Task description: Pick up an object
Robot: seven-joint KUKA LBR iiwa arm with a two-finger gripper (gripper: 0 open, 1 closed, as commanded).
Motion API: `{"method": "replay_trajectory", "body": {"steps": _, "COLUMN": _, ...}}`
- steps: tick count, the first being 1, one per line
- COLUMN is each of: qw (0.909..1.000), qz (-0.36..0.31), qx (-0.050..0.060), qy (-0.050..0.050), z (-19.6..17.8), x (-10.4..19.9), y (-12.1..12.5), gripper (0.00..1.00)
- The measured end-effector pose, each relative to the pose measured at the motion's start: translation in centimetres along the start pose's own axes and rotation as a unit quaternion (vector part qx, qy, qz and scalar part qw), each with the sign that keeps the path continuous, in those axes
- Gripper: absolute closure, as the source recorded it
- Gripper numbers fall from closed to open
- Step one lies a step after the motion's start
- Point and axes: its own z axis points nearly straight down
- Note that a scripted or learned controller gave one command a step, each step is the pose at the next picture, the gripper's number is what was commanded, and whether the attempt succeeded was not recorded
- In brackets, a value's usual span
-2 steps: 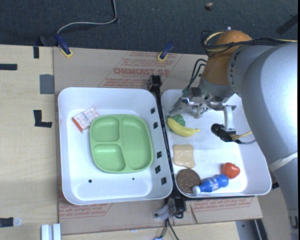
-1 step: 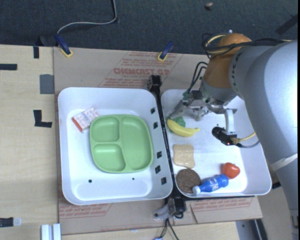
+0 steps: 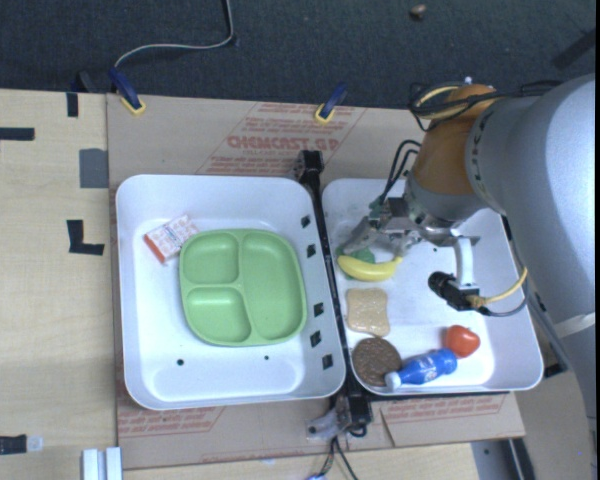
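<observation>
Nearest, right of the green plate (image 3: pixel 243 286), lie a blue bottle (image 3: pixel 426 367), brown disc (image 3: pixel 376 358) and tan cracker (image 3: pixel 368 311). Beyond them the end effector (image 3: pixel 372 243) hangs over the banana (image 3: pixel 369 266); I cannot tell its grip. Nothing looks lifted yet.

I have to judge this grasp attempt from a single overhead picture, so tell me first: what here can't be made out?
- Pincer: too small and shadowed in the camera view to read its state, or whether it touches the banana.
- Red-and-white packet: its print is too small to read, and the green divided plate covers one edge.
- Right bin: the arm hides its far right part.
</observation>
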Motion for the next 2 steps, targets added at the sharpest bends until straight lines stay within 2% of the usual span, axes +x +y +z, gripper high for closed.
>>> {"method": "replay_trajectory", "body": {"steps": 2, "qw": 1.0000, "qz": 0.000, "qx": 0.001, "qy": 0.001, "z": 0.08, "x": 0.08, "y": 2.62, "gripper": 0.00}}
